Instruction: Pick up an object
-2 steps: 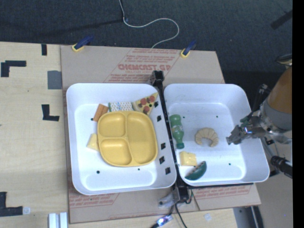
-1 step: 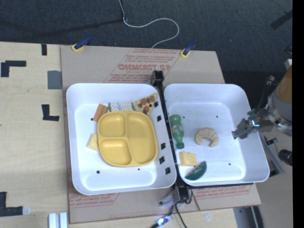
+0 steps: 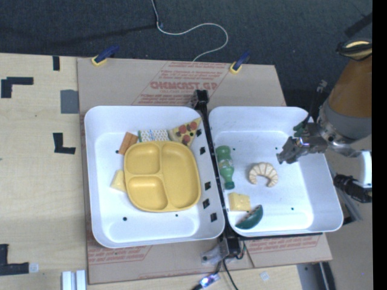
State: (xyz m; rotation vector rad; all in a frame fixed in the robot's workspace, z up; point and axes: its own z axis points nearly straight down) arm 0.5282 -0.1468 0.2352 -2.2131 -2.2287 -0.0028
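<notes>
Across the wooden worktop (image 3: 36,180), marked with black tape, a cardboard sheet (image 3: 181,83) carries two white bins; dark carpet (image 3: 72,11) lies behind, crossed by a white cable (image 3: 193,32). Within the left bin (image 3: 100,125) sits a yellow divided plate (image 3: 162,175) with small food pieces tucked around it, while the right bin (image 3: 314,216) holds a croissant (image 3: 263,174) near its middle, a green bottle (image 3: 225,167), a yellow wedge (image 3: 239,202) and a dark green piece (image 3: 249,217). Reaching from the right, the arm (image 3: 354,98) hangs its gripper (image 3: 291,153) just above the right bin, right of the croissant and apart from it, nothing held; whether the fingers are parted cannot be told.
</notes>
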